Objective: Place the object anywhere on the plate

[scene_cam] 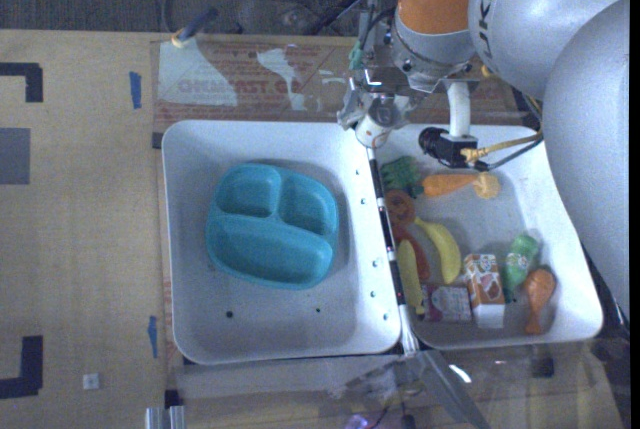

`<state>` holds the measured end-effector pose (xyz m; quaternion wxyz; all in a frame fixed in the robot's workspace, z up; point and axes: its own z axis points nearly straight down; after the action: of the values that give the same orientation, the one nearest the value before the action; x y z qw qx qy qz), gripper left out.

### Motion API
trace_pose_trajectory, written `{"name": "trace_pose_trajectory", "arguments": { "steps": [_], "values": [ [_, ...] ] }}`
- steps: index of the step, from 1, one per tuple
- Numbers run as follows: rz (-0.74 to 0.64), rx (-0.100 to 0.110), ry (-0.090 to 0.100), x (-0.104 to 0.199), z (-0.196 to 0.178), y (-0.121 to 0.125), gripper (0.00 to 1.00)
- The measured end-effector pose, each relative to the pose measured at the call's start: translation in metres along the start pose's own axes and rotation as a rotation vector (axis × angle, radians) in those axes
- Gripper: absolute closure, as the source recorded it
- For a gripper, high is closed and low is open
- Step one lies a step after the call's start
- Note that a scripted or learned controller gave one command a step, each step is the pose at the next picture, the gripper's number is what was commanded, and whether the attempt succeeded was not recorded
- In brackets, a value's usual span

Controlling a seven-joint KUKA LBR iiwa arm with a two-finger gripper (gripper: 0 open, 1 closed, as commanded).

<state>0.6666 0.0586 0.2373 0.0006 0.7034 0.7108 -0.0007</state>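
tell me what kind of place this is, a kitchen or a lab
Most likely a robot lab, not a kitchen: an industrial arm with loose cables reaches over two white bins, one holding a blue plate, the other toy food, with tape marks on the bench.

two white bins (190,317) are set side by side on the surface (80,217). blue tape marks (135,89) and black corner marks (25,82) are seen at the left.

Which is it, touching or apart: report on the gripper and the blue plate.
Apart. The camera view shows the gripper at the far right corner of the left bin, with bare white floor separating it from the blue plate.
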Motion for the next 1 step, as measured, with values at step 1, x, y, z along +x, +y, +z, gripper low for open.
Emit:
{"name": "trace_pose_trajectory", "arguments": {
  "steps": [1],
  "values": [
    [-0.043, 0.002, 0.002, 0.0572, 0.0309, -0.0525, 1.0]
  ]
}}
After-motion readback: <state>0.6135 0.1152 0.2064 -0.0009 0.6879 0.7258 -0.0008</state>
